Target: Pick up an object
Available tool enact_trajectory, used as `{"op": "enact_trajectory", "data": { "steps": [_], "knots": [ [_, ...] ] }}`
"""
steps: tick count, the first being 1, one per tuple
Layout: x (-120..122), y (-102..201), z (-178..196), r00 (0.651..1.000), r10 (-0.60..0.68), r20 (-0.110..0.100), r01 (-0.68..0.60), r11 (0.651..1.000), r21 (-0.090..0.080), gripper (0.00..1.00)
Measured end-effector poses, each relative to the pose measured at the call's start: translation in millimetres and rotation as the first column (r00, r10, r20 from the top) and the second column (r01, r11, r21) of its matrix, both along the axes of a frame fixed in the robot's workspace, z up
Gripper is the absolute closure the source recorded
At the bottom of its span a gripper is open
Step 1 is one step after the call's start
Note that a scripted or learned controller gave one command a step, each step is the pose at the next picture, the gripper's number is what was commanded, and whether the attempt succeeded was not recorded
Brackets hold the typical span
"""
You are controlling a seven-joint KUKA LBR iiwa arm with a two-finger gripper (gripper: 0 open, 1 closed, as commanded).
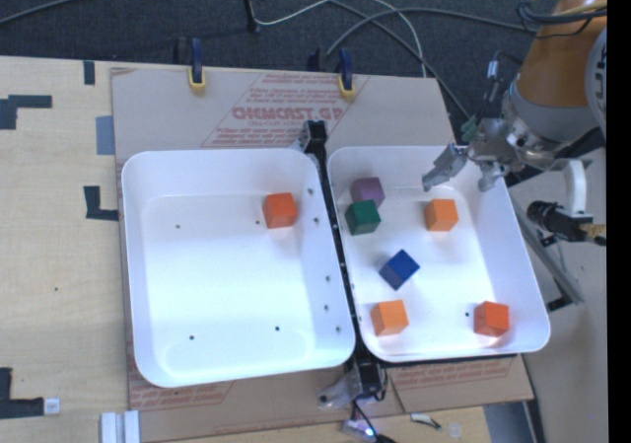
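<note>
Hovering at right bin's [513, 234] far right corner: gripper [463, 167], fingers spread, pinching nothing. Lying just below: orange cube [441, 215].

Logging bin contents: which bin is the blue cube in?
Right bin: the blue cube lies mid-floor, apart from the other blocks.

Two bins [138, 234]; four orange blocks [280, 209], one purple [368, 189], green [363, 217], blue [399, 268].
</note>
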State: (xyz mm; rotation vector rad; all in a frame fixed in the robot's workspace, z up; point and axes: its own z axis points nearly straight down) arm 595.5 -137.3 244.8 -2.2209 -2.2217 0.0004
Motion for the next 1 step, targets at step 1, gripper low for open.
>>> {"op": "enact_trajectory", "data": {
  "steps": [1],
  "knots": [
    [-38.7, 66.8, -22.8, 0.999, -0.045, -0.003, 0.045, 0.999, 0.001, 0.00]
  ]
}}
